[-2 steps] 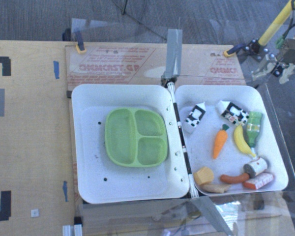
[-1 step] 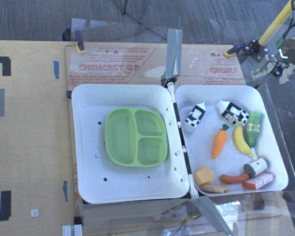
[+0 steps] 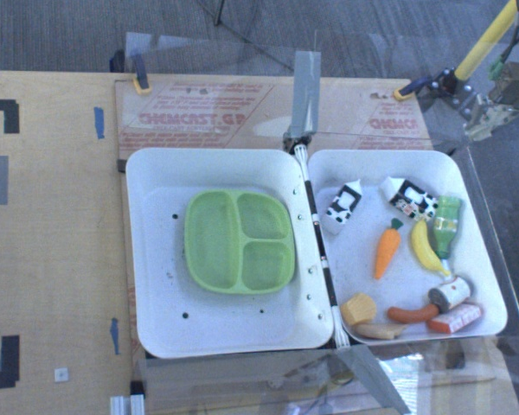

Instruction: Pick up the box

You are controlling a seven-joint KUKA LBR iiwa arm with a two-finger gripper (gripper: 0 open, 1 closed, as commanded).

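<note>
Currently, two white bins sit side by side. The left bin [image 3: 156,318] bears one green plate [image 3: 240,241] with three compartments. The right bin [image 3: 489,271] bears ten items. Two black-and-white cartons: one [image 3: 343,204] near the dividing wall, one [image 3: 413,199] further right. One orange block [image 3: 358,308] and one tan piece [image 3: 376,329] at the near-left corner, touching. One carrot [image 3: 386,249]. One red sausage [image 3: 411,313]. One banana [image 3: 428,247], beside one green package [image 3: 445,223]. One small cylinder [image 3: 450,294]. One red-and-white box [image 3: 457,319] lies flat in the near-right corner, just beside the sausage's end. The gripper's state cannot be told.
</note>
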